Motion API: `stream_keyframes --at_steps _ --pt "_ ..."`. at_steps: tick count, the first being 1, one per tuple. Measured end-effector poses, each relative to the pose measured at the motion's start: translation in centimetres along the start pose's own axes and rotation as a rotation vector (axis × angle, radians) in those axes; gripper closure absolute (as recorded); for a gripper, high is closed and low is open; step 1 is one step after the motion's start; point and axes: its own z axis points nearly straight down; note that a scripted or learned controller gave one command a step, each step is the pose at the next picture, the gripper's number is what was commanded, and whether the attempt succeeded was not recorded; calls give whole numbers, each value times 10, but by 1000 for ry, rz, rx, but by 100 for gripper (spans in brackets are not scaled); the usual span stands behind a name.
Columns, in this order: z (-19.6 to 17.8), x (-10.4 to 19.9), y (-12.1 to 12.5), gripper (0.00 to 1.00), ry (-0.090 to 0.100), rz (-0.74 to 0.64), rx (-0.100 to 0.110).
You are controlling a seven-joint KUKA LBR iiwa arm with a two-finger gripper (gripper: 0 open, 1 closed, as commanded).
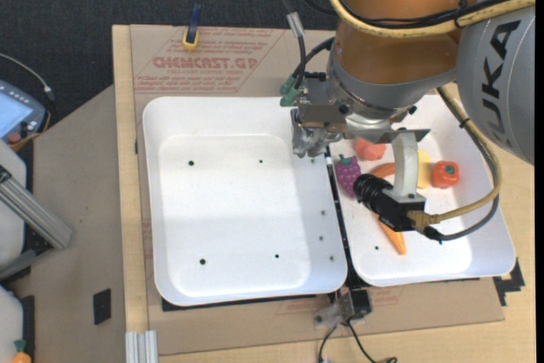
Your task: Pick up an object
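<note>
Gripper (310, 144) hovers just left of purple grapes (346, 174), apart

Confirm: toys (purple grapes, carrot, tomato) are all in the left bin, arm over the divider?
Wrong bin. The camera view shows the purple grapes, carrot and tomato in the right bin, not the left bin. The arm does hang over the divider.
</note>
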Motion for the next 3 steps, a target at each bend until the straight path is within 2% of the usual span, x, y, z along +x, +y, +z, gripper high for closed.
stream_keyframes --at_steps 1,2,3 --pt "-10 1 1 100 0 -1 -2" --pt "-71 63 -12 100 3 -5 -3" --pt "-76 89 53 100 1 0 -3"
